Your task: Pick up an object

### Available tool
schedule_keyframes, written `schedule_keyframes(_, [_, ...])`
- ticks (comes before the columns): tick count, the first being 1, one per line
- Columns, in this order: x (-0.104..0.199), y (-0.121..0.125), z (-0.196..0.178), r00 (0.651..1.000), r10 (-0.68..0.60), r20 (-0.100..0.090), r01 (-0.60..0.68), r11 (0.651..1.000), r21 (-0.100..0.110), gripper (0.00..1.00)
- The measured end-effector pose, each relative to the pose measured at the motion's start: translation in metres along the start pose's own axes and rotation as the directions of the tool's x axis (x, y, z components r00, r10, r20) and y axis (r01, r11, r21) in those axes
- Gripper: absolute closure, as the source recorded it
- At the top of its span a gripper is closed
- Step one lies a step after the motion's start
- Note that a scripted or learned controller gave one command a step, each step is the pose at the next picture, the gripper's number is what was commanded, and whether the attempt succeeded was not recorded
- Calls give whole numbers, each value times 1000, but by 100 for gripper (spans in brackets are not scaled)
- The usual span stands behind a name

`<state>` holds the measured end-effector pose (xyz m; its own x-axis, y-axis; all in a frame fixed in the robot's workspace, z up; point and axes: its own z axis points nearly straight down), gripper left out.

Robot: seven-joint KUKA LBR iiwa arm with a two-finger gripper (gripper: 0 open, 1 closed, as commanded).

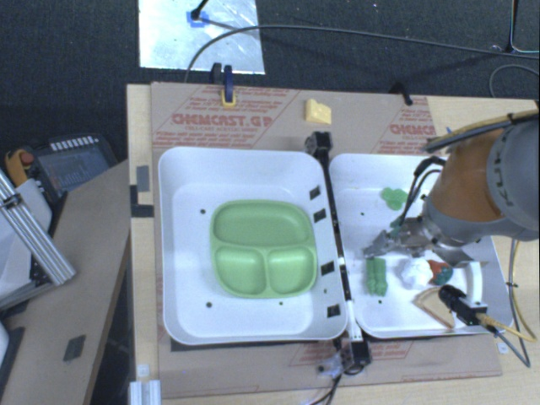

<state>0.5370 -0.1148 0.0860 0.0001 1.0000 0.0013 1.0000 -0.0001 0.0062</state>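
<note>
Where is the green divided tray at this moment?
The green divided tray lies in the middle of the left bin, left of the black hinge strip that separates it from the right bin, where the gripper is.

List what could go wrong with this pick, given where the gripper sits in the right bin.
1. The gripper hangs above the green block, with a white object close beside; closing may nudge either aside.
2. Nothing shows between its fingers, so it may lift away bare.
3. The block lies near the bin wall, cramping the approach.
</note>
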Motion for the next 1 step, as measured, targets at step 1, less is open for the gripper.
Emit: schedule_keyframes(1, [0, 3, -14, 1000, -2, 2, 2, 1000, -9, 100])
